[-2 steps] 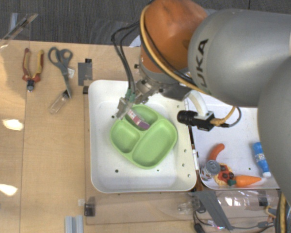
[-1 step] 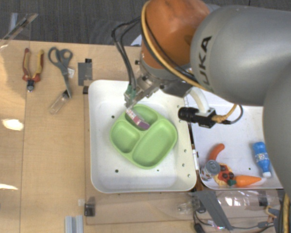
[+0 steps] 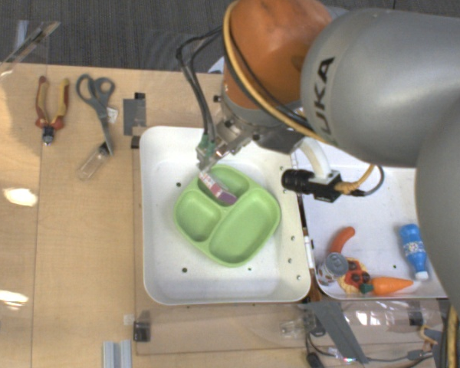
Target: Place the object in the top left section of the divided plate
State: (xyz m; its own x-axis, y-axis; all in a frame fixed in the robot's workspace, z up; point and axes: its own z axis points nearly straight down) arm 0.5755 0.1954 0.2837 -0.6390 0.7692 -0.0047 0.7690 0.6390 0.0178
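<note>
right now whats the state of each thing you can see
tool: low over the plate's upper rim, above the small object
small object: lying in an upper section of the plate, tilted
green divided plate: flat in the left bin, turned at an angle
left bin: holds the plate
scissors: lying on the bench, blades closed
pliers: lying on the bench
blue bottle: lying in the right bin

The hand (image 3: 211, 159) hangs over the green divided plate (image 3: 238, 236) (a small purple-white object (image 3: 217, 189) just below it).
</note>
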